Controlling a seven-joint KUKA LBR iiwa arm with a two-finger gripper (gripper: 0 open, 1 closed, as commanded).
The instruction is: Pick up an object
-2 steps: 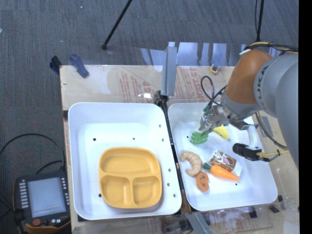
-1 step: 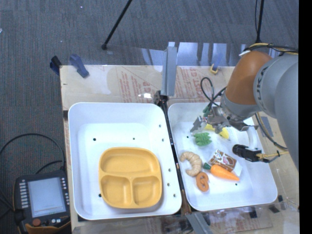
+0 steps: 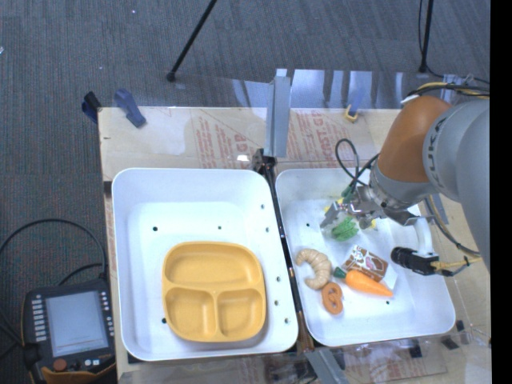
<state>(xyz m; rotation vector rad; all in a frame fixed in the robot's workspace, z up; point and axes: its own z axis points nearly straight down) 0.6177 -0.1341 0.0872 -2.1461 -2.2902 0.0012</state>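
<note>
My gripper point(image 3: 346, 218) is down in the right bin point(image 3: 424, 314), near its back half. It stands open, with one silver finger point(image 3: 330, 216) on either side of a small green broccoli-like piece point(image 3: 345, 230) that rests on the bin floor. In front of it lie a pale croissant point(image 3: 314, 267), a brown snack packet point(image 3: 367, 261), an orange carrot point(image 3: 369, 283) and a brown-orange slice point(image 3: 332, 298).
The left bin point(image 3: 144, 214) holds a yellow divided plate point(image 3: 214, 290). A grey upright post point(image 3: 278, 122) stands behind the seam between the bins. A teach pendant point(image 3: 72, 326) lies off the bench at lower left. The arm crosses the right bin's far right corner.
</note>
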